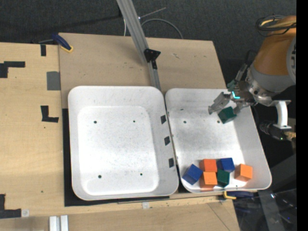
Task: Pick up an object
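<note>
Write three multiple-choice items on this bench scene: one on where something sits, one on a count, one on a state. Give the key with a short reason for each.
1. Where do the loose blocks lie?
A. In the near end of the right bin
B. In the middle of the left bin
C. On the bare bench beside the bins

2. How many orange blocks are in that group?
A. One
B. Three
C. Five

3. What is the state of the dark green block at the gripper?
A. It rests among the other blocks
B. It sits between the gripper's fingers, over the right bin
C. It lies in the left bin

Key: 1 A, the blocks crowd the near edge of the right bin. 2 B, three orange tops show among two blue and one green. 3 B, the green block is seen between the fingers, far from the group.
</note>
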Controlling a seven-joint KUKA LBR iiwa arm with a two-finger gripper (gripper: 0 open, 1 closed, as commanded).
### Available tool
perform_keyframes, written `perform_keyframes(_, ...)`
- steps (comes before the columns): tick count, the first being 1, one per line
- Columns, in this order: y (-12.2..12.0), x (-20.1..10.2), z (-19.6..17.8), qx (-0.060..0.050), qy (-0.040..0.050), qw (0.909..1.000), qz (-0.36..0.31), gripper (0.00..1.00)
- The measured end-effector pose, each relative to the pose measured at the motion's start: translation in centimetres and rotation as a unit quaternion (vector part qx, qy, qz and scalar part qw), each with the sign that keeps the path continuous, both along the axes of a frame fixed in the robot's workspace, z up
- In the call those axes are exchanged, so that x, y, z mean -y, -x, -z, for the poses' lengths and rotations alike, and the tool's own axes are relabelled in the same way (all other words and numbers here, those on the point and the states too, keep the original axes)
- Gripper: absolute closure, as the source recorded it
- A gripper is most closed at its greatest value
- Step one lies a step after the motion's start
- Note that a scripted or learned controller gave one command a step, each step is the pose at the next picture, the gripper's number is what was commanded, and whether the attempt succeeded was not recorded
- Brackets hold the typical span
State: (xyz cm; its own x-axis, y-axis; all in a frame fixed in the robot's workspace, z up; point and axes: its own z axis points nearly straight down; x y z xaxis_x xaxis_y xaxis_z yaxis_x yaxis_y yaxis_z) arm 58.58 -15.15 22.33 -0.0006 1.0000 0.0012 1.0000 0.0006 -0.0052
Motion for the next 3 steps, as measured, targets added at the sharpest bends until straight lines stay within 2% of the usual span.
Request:
perform_keyframes(1,-0.1,0.0,-0.2,0.002,0.0004,1.0,-0.001,0.0)
perform_keyframes(3,1.9,-0.7,11.4,-0.001,0.0002,1.0,0.0,0.0)
